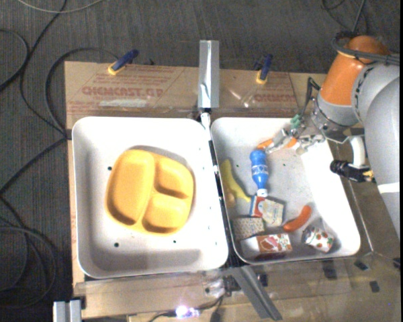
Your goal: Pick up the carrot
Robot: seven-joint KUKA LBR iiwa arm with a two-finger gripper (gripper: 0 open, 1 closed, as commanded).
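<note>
Red lettering on the cardboard is too blurry to read. The gripper has its jaws clamped on the carrot.

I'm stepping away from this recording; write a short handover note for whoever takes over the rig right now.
Gripper: at the top of the right white bin, shut on the small orange carrot, which sits between its fingers.
Done: carrot grasped.
Left: whether it has cleared the bin floor cannot be told; finish the lift.
Nearby: blue plastic bottle just below the carrot, yellow banana along the bin's left wall. Yellow divided tray lies in the left white bin.
</note>
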